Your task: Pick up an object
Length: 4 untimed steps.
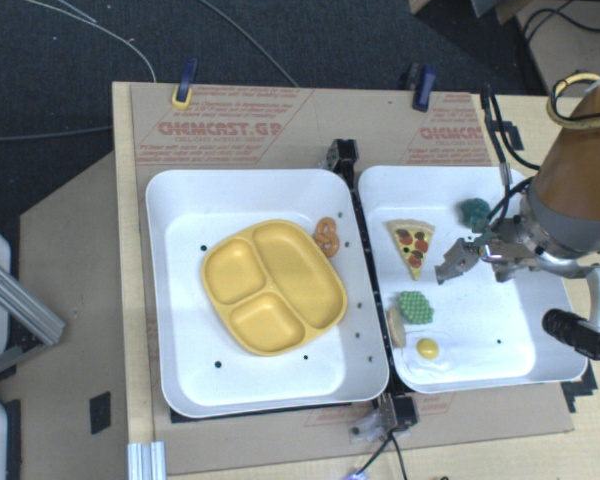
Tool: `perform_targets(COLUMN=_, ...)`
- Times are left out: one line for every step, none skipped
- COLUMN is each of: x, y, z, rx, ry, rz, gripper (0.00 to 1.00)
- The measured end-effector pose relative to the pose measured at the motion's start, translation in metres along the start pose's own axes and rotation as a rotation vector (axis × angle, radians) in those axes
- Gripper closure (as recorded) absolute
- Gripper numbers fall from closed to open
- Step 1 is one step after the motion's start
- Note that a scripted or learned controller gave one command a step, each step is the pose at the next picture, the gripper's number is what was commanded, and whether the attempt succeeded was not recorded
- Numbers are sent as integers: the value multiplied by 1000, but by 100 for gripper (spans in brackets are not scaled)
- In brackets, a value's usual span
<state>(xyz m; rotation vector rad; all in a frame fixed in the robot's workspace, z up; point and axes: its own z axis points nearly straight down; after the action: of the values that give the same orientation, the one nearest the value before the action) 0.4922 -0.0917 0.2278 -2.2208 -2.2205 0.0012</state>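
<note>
My gripper (477, 265) hangs over the middle of the right bin (480, 333), open, with nothing between its fingers. A pizza slice (410, 243) lies to its left. Just above the gripper, by the wrist, sits a teal lump (473, 211). A green knobbly piece (415, 306) lies lower left of the gripper, beside a tan stick (396, 325). A fried egg (427, 350) rests near the bin's front edge.
The left bin (170, 203) holds a yellow divided plate (272, 286) and a small pretzel (327, 235) at the plate's upper right. The arm's grey and orange body (575, 183) covers the right bin's far right side. A black part (575, 330) sticks out at the right rim.
</note>
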Motion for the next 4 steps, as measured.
perform_targets(x=0, y=0, z=-1, rx=-2, ry=0, rz=0, gripper=0)
perform_targets(x=1, y=0, z=40, rx=1, ry=1, rz=0, gripper=0)
perform_targets(x=-6, y=-6, z=88, rx=6, ry=2, rz=1, gripper=0)
perform_targets(x=-6, y=-8, z=142, rx=6, ry=2, rz=1, gripper=0)
